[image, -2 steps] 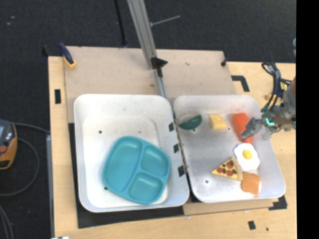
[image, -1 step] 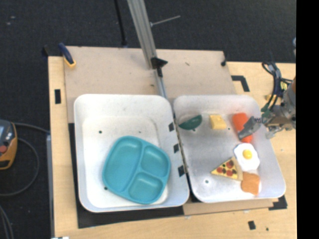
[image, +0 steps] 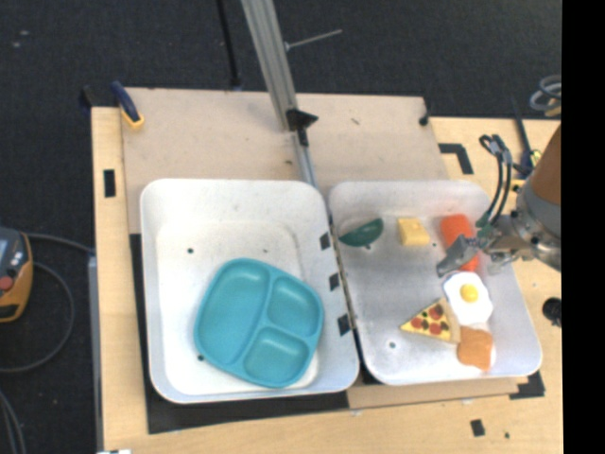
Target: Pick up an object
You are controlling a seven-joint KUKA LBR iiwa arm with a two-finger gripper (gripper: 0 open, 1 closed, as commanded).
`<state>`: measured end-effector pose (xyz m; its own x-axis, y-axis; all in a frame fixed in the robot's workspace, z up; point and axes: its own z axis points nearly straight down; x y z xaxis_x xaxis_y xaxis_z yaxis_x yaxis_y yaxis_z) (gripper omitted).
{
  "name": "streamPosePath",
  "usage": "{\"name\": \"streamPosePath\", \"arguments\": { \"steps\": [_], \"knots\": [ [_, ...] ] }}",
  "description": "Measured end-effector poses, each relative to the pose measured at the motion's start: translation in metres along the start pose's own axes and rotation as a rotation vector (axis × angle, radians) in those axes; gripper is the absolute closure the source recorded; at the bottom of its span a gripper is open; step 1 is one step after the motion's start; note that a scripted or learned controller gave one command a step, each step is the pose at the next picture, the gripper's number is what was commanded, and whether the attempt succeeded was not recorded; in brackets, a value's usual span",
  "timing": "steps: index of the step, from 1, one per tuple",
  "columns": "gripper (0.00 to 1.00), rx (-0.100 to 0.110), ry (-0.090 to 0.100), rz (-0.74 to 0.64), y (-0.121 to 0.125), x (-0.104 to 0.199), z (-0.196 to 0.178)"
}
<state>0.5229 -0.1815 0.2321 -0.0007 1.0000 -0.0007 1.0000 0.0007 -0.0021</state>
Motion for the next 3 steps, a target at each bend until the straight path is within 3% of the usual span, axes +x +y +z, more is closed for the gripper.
{"name": "streamPosePath", "arguments": {
  "steps": [2,3],
  "knots": [
    [0.0,0.0,0.0,0.002,0.005,0.001,0.082],
    [1.0,-0.007,-0.002,0.003,0.007,-0.001,0.069]
  ]
}}
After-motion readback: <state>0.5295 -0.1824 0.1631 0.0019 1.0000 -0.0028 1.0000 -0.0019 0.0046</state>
